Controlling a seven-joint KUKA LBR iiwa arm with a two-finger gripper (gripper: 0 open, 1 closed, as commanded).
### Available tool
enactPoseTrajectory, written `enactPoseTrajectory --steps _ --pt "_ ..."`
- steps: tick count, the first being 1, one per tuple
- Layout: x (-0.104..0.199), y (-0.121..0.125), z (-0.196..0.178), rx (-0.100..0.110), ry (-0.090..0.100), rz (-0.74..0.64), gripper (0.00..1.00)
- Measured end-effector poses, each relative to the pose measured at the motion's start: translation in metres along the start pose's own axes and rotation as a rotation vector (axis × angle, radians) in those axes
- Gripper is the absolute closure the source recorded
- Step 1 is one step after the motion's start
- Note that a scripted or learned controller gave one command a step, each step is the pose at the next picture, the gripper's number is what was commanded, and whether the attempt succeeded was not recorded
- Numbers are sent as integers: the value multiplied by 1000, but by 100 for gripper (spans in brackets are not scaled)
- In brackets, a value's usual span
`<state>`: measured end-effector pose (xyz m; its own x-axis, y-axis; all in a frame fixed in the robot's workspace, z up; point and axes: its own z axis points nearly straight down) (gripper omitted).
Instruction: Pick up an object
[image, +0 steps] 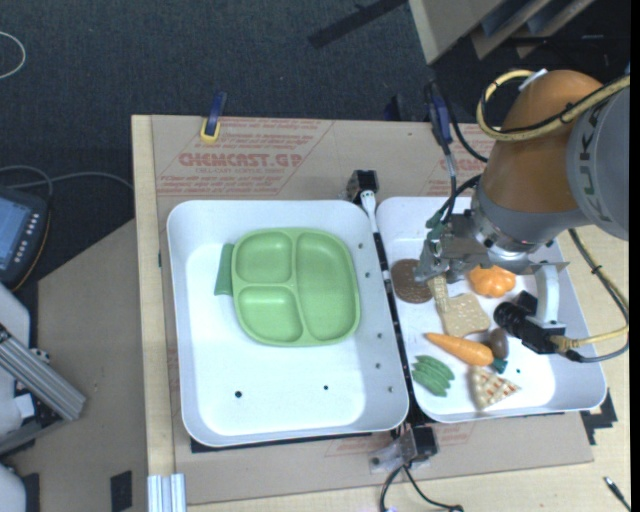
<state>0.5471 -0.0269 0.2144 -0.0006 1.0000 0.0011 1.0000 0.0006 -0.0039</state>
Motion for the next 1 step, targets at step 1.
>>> enactPoseTrajectory --steps 1 --pt "5 -1 -19 -7 -1 -1 100"
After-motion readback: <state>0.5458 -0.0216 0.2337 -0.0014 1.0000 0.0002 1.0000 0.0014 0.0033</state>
